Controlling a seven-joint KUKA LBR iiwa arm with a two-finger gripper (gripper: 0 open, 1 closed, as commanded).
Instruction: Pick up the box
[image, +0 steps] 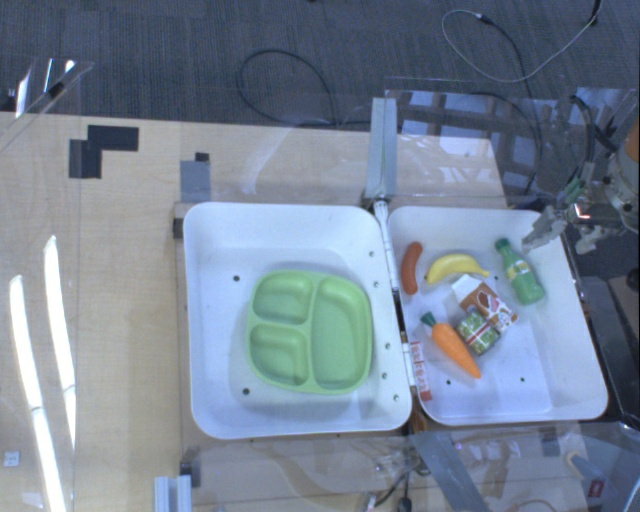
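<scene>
The box (482, 311) is a small carton with a white top and brown, red and green printing. It lies tilted in the middle of the right bin (520, 395), touching the carrot (455, 347) on its left. My gripper (556, 228) hovers at the bin's far right corner, up and to the right of the box and well apart from it. It is just beyond the green bottle (520, 272).
A banana (456, 266) and a red sausage (411, 267) lie at the back of the right bin. The left bin (210, 300) holds a green divided plate (308, 332). Clear panels stand behind the right bin.
</scene>
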